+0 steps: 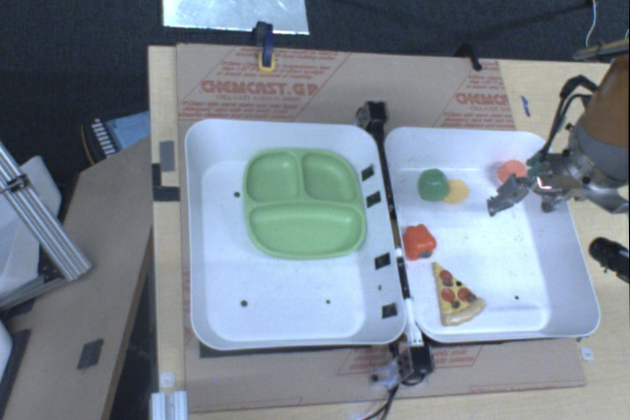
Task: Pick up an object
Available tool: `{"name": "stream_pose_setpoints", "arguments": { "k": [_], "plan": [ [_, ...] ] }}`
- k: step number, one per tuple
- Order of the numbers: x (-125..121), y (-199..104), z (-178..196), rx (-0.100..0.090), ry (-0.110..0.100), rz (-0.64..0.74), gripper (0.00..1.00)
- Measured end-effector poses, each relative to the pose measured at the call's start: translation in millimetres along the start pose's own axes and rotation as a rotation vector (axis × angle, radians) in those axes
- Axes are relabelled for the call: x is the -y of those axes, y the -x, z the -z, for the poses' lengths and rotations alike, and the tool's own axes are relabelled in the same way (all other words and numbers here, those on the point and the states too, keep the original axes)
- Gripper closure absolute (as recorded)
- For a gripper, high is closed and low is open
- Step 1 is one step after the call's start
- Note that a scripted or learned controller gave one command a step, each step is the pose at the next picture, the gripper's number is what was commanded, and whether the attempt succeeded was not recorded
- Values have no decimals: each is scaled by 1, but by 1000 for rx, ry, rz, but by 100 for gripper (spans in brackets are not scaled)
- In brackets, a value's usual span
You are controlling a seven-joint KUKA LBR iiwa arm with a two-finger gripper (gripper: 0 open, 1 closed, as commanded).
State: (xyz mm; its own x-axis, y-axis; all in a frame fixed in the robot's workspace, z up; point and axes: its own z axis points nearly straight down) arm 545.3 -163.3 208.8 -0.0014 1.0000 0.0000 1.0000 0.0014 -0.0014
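My gripper [520, 203] hangs over the right bin [566, 310] near its far right side. It is open with nothing between its fingers. An orange-red piece [510, 171] lies just behind it, close to the wrist. To the left sit a green ball [432, 184] and a small yellow piece [457, 193], touching each other. A red pepper [419, 241] rests by the divider between the bins. A pizza slice [457, 296] lies toward the bin's front.
The left bin [217, 300] holds a green divided plate [303, 204]. The black clips of the divider [386, 211] run between the bins. The arm's grey body [605, 162] covers the right bin's far right edge. Bare white floor shows at the right bin's front right.
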Motion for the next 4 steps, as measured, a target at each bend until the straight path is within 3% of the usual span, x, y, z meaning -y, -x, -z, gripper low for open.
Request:
{"name": "stream_pose_setpoints", "arguments": {
  "k": [2, 3, 4],
  "plan": [
    [7, 2, -111, -1, -1, 0, 0],
    [6, 3, -97, 1, 4, 0, 100],
    [-3, -1, -37, 2, 9, 3, 100]
  ]
}}
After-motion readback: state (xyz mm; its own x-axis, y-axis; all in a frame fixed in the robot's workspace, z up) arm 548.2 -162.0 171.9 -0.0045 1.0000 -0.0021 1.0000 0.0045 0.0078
